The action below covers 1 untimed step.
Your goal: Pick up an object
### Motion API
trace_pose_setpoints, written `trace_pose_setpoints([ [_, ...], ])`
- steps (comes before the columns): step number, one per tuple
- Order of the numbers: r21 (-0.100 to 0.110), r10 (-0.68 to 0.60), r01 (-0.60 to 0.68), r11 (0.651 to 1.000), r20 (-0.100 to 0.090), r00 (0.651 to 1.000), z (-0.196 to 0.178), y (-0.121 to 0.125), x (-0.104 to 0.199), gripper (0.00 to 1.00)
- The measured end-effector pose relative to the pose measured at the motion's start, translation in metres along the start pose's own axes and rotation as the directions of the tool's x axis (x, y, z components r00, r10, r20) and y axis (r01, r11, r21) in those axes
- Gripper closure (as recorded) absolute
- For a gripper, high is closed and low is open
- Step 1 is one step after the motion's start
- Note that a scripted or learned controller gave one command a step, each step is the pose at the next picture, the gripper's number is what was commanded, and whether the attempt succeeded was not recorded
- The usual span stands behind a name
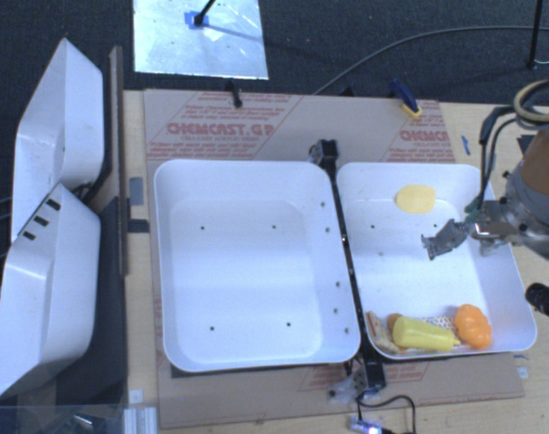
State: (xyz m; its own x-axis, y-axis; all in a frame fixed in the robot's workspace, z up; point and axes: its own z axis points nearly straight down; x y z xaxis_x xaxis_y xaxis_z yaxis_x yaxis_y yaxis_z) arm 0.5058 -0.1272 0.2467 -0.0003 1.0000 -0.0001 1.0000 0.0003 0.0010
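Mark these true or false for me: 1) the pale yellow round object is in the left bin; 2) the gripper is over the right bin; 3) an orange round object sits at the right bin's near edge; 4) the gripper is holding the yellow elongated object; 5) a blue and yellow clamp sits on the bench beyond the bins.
1) False. The pale yellow round object lies in the right white bin, near its far edge.
2) True. The gripper is over the right bin.
3) True. The orange round object is there.
4) False. The yellow elongated object lies on the bin floor, apart from the gripper.
5) True. The blue and yellow clamp is there.
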Motion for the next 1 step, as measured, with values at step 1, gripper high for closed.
trace_pose_setpoints([
  [1,0.004,0.006,-0.006,1.0,0.0,1.0,0.0458,-0.0158,-0.065,0.0],
])
